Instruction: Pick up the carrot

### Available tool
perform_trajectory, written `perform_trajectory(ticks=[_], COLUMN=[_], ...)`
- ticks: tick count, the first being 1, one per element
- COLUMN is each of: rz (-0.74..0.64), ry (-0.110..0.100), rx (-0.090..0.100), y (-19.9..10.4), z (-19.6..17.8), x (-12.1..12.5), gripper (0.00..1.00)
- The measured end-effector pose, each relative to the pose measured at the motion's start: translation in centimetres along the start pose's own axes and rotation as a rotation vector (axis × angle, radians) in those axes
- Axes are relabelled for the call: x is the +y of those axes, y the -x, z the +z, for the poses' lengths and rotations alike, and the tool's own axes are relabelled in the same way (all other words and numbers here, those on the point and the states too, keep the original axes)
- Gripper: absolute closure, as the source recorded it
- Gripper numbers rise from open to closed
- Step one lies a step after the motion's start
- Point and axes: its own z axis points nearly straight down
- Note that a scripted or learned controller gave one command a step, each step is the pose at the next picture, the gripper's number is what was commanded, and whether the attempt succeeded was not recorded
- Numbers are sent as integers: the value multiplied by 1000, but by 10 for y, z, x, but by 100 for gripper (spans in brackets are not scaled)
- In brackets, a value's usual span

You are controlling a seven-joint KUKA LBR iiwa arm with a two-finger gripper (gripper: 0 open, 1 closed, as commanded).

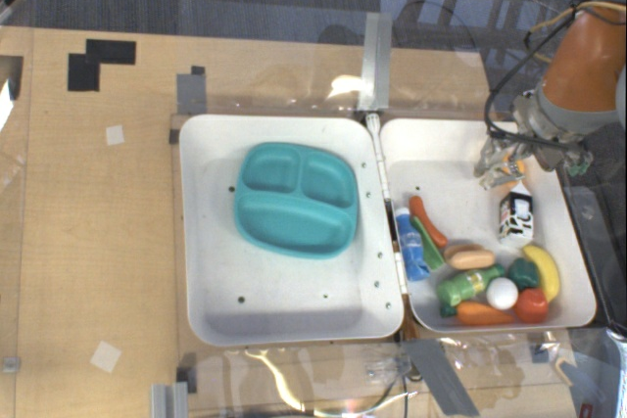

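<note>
- The bench (88, 240) is pale wood-grain board with black squares near its far left corner; it carries two shallow white plastic bins with rounded corners, side by side.
- The left bin (211, 308) holds a teal compartment plate (296, 199), smooth and matte, with rounded corners and three wells.
- The right bin (431, 147) holds glossy toy foods bunched along its near edge and left wall.
- The carrot (428, 221) is a slim orange cone with a green stalk, lying slantwise by the left wall, beside a blue tube (411, 246) whose print is too small to read.
- Near it: a tan bread roll (470, 258), a green bottle (462, 288), a white ball (503, 293), a yellow banana (545, 270), a red tomato (532, 305) and another orange carrot-like piece (484, 313) at the near edge.
- A small white carton with black patches (516, 216) stands by the right wall; its markings are unreadable.
- The gripper (506, 166) hangs over the far right part of the right bin, below the arm's orange band (584, 62); whether it is spread or closed cannot be told.
- The carrot lies well apart from the gripper, toward the bin's left wall and nearer edge.
</note>
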Motion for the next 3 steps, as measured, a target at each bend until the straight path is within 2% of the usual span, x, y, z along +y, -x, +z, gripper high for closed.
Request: perform_trajectory(ticks=[1, 2, 3], rz=[-86, -85, -85], ry=[2, -6, -5], rx=[10, -4, -3], y=[9, 13, 13], z=[14, -3, -2], x=[0, -1, -1], gripper=[100, 100, 0])
